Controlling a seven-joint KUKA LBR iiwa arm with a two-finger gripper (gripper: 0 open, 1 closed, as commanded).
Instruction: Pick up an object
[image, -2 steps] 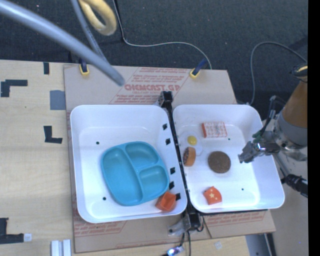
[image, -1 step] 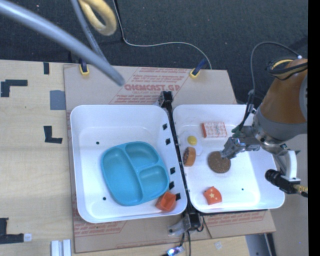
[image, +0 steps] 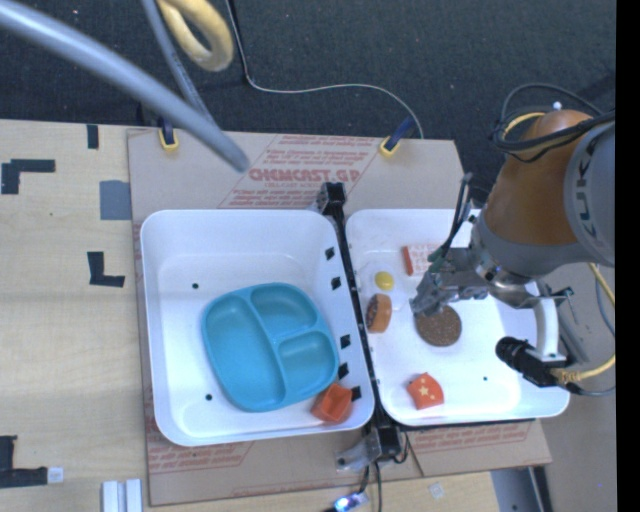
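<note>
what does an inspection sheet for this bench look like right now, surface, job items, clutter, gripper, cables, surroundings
surface: two white bins side by side, left bin and right bin, on a printed cardboard sheet.
job's things: in the right bin a brown round disc, a small yellow piece, a brown bun-like piece, a red-orange block and a red strip.
clutter: blue divided plate and an orange piece in the left bin.
grippers: gripper low over the right bin, right beside the disc; finger state cannot be told.
cables: thin white wire across the dark floor behind the bench.
surroundings: yellow clamps at the cardboard's far corners.
</note>
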